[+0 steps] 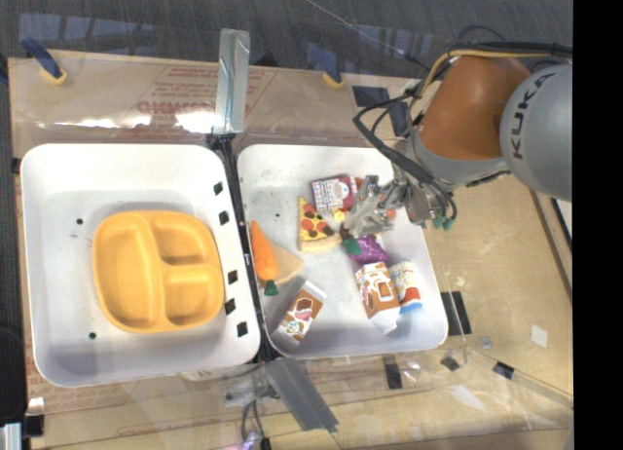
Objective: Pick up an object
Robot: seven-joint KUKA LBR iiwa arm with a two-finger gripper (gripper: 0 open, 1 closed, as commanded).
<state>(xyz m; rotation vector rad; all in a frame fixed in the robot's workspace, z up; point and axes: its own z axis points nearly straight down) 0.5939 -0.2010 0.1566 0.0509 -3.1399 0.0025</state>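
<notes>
Gripper (368,212) sits low inside the right bin (428,317), down among the clutter at its far right part. From where I stand I cannot tell how its tips are set or whether anything is caught in it; it is just a tangle of metal over a purple toy (367,247) and right beside a small maroon packet (331,191). The arm (487,112) comes in from the right, its orange band bulging above the wrist, black cables looping round it, and it bends steeply down into the bin.

Around the gripper lie the things on offer: a pizza slice toy (313,224) to its left, a carrot (263,253) against the bin's left wall, a brown carton (301,314) near the front, and a white box with a gingerbread house picture (378,290) nearer than the purple toy.

The left bin (49,341) holds a yellow divided plate (156,268). Both bins rest on the desk (506,273).
</notes>
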